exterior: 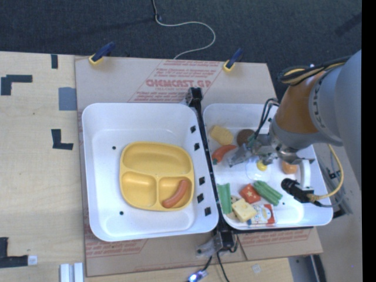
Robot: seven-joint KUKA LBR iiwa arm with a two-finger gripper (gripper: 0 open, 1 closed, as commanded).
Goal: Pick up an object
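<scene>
Plainly the trouble lies in the crowding. The gripper hangs low over the right bin, its dark fingers reaching toward the divider, and from this slanted view I cannot tell how far apart they stand or whether anything sits between them. Nothing can be seen held. Candidate objects lie all around — a red piece just beside the fingertips, a yellow piece and a brown round one a little farther back, green sticks and a red-and-yellow cluster nearer the front.

The likely failures, as I judge them: the fingers closing on two neighbours at once, or nudging the red piece against the bin wall so it slips out sideways (small smooth toy food tends to squirt free). The left bin holds a yellow tray with a sausage — well apart, no risk there.
</scene>
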